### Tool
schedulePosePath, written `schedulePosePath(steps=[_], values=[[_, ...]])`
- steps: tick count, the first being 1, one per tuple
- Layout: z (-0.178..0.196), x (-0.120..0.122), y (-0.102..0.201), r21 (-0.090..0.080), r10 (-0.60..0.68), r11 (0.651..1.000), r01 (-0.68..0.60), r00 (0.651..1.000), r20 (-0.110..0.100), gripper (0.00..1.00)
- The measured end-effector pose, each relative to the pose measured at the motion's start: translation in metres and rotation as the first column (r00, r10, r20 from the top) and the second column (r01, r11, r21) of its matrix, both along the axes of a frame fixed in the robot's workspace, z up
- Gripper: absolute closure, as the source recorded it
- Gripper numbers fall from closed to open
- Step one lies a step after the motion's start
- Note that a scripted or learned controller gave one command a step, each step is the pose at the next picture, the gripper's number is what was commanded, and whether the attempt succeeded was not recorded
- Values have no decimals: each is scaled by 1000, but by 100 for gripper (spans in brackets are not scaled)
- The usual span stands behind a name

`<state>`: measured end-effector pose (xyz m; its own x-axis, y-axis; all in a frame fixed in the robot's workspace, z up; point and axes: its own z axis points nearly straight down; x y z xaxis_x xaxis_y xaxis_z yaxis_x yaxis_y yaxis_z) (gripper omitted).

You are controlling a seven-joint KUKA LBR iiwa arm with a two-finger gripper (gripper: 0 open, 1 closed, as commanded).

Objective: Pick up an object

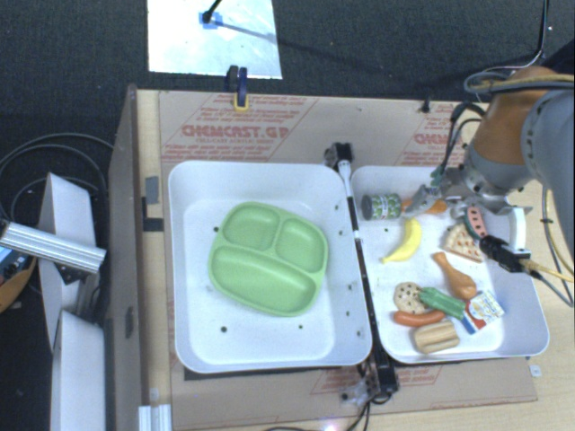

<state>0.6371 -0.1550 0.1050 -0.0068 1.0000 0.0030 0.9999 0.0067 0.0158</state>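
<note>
On the far left of the bench sits my left bin (pixel 193 268), a shallow white tray holding a pale green plate (pixel 268 257) with three compartments, two small ones toward the back and one long one toward the front. The plate lies flat, turned a little askew, near the bin's middle.

A black divider strip (pixel 356 241) runs between the two bins. Just past it, in my right bin (pixel 530 330), the toy food begins. A small can (pixel 382 206) with a green label lies on its side near the back left corner. Near it, toward the front, a yellow banana (pixel 405 241) curves diagonally. Further front lie a round cookie (pixel 408 294) with dark chips, a reddish sausage (pixel 418 317) just beside it, and a tan bread roll (pixel 435 337) nearest the front edge. A green vegetable piece (pixel 442 302) rests across the middle, with a brown drumstick (pixel 455 277) behind it and a red-and-white packet (pixel 484 309) to its right. A pizza slice (pixel 463 241) lies close under my wrist, and an orange piece (pixel 429 207), carrot-like, shows at the back.

My gripper (pixel 473 215) hangs low over the back of the right bin, between the orange piece and the pizza slice. I cannot tell whether it is spread or closed, nor whether it grips anything.
</note>
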Motion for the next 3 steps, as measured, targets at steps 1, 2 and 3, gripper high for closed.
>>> schedulePosePath(steps=[1,2,3], values=[[-21,-28,46,-1,-1,1000,1,1000,-19,0],[-9,-26,44,-3,-2,1000,2,1000,-13,100],[83,-64,106,-2,1,1000,-1,1000,-15,100]])
